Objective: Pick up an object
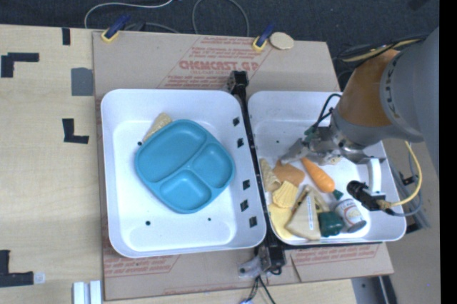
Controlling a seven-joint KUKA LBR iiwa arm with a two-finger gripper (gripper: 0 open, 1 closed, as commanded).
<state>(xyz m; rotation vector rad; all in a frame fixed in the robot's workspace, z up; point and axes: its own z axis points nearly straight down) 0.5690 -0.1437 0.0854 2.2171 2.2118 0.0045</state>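
Nearest the camera, below the fingers [303, 147], a tan wedge [305, 218], a dark green piece [330, 225] and a small bottle [349, 210] crowd the front wall of the right bin [285, 113], probably where loose toys slid together. Just under the fingers lie an orange carrot [318, 176] and a tan lump [289, 173], the likeliest picks. The fingers hang low over that heap, apparently aimed at it. Whether they are apart or together I cannot tell, and nothing shows between them. Well to their left, a blue divided plate [186, 165] lies flat in the left bin [118, 174]. Beyond, a round disc [283, 41] rests on the worktop's cardboard [207, 60].
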